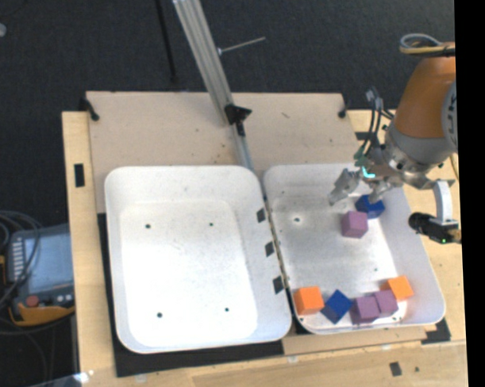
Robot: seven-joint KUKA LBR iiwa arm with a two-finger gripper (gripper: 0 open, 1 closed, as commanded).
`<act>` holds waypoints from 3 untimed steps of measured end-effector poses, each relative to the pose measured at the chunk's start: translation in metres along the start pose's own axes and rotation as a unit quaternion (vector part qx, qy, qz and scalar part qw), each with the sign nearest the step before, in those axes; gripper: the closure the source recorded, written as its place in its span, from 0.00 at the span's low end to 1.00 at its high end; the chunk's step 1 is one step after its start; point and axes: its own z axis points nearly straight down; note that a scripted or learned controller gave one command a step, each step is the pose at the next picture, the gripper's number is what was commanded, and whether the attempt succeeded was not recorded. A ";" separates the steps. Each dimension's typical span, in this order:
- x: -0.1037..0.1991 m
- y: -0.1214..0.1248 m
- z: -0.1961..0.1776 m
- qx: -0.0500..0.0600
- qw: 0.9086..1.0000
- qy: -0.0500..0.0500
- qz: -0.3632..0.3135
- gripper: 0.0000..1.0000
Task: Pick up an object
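My gripper [355,193] hangs over the far right part of the right bin [306,194], reaching in from the right, and looks open with nothing between its fingers. One grey finger [338,190] points down-left. A blue cube [372,206] lies just right of and below the gripper, partly hidden by it. A purple cube [354,224] sits a little nearer the front, apart from the fingers.
Along the right bin's front edge lie an orange cube [309,299], a blue cube [337,305], two purple cubes [366,308] [385,302] and another orange cube [400,287]. The left bin [117,233] adjoins it. A slanted metal rail [210,59] stands behind.
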 end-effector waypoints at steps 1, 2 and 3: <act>0.000 0.001 -0.002 -0.002 1.000 -0.001 -0.001 0.00; -0.001 0.003 0.039 0.000 1.000 -0.001 0.001 0.00; -0.005 -0.001 0.084 -0.011 1.000 -0.007 0.002 0.00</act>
